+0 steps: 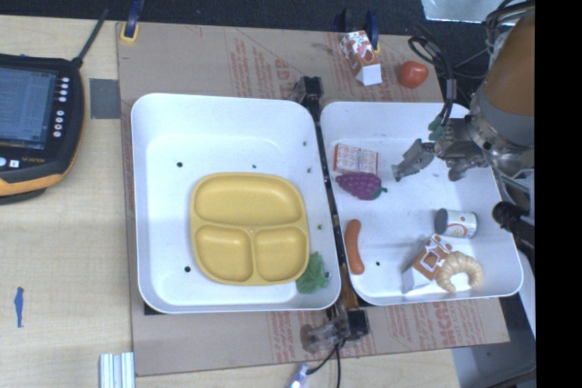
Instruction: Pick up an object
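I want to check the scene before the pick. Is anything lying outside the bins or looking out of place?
Yes. A small carton and a red tomato lie on the cardboard behind the right bin, outside both bins. A green broccoli piece sits in the left bin, beside the yellow divided tray, not in it.

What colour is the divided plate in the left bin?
Yellow; the divided plate shows plainly in the camera view.

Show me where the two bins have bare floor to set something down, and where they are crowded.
Left bin: a wide bare strip lies between its back wall and the yellow divided plate, plus a margin down its left side. Right bin: the middle floor between the sausage and the small can is free. Crowded: around the gripper, the grapes and the croissant.
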Available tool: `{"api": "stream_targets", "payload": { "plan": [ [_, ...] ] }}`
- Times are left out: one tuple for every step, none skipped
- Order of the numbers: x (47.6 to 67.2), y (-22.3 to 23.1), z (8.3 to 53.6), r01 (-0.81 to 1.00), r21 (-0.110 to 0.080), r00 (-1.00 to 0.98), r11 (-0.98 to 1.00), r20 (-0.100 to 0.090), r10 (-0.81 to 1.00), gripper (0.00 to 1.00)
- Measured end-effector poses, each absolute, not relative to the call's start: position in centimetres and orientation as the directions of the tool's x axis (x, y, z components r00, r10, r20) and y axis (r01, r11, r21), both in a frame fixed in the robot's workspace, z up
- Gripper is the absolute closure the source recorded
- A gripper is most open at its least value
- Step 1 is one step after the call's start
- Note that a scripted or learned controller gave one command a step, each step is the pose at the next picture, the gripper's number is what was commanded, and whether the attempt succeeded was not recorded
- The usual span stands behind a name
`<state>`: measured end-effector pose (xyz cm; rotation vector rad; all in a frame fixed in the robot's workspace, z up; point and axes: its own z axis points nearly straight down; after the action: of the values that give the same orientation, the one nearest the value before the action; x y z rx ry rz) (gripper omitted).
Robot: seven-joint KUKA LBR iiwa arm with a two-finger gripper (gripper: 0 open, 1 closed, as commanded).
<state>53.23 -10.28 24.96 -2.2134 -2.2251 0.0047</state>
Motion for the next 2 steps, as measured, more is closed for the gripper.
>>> {"api": "stream_targets", "payload": {
  "plan": [
    [57.6,-9.3,10.0,1.0,-0.01,-0.007,0.007,0.0,1.0,0.0],
    [63.3,-12.3,9.2,1.0,-0.013,-0.007,0.007,0.002,1.0,0.0]
  ]
}}
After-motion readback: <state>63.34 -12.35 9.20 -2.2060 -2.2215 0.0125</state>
